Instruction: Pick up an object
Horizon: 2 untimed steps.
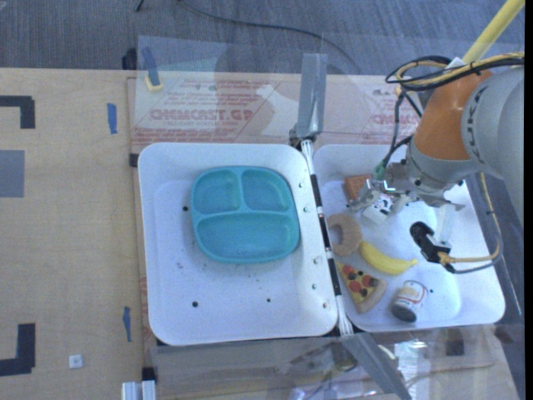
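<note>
1. Camera view: gripper (381,197) sits low in the right bin (479,302), at its upper-left part; finger gap unreadable, can't tell if it holds anything.
2. Brown item (356,187) touching or just beside the gripper, partly hidden, type unclear.
3. Near the gripper: bagel (344,235), banana (386,259), pizza slice (362,284), can (408,300).
4. Teal divided plate (245,213) in the left bin (166,307).
5. Arm (466,132) cut off at right.
</note>
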Each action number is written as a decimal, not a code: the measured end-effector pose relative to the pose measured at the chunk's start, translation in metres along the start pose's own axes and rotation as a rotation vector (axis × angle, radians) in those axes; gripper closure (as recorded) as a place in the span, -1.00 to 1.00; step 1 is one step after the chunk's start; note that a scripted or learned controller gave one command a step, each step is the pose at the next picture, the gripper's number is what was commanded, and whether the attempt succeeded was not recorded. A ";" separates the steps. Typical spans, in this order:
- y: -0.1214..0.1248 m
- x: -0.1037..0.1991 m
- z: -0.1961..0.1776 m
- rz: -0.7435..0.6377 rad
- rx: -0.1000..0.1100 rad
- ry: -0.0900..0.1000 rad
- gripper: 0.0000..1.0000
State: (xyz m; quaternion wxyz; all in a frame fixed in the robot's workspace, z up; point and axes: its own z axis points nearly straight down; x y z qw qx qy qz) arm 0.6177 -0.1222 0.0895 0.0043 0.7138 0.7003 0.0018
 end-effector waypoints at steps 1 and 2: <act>0.002 -0.002 -0.010 0.001 -0.001 -0.001 1.00; -0.009 0.070 -0.093 0.125 0.012 0.003 1.00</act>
